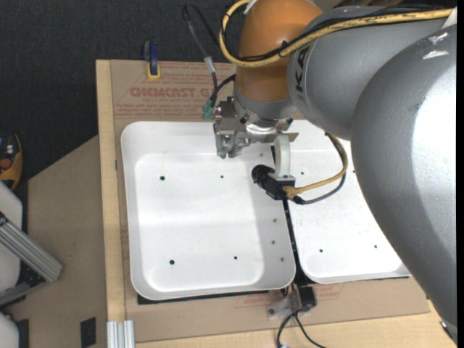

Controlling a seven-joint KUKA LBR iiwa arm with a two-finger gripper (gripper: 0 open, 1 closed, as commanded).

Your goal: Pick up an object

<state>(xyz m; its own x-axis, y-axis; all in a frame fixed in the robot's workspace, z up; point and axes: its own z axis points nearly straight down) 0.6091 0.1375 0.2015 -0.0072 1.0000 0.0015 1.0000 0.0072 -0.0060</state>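
The grey arm's jaws [229, 148] hang at the left shallow white bin's [145, 216] upper edge; their state cannot be told.

Both white bins [145, 216] look like smooth, faintly glossy plastic; the desk [109, 122] is matt brown board (printed red lettering); the arm [377, 71] shows satin grey casing.

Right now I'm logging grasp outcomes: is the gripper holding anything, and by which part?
It cannot be told: the two-finger gripper hangs over the left shallow white bin, with no object visible at it.
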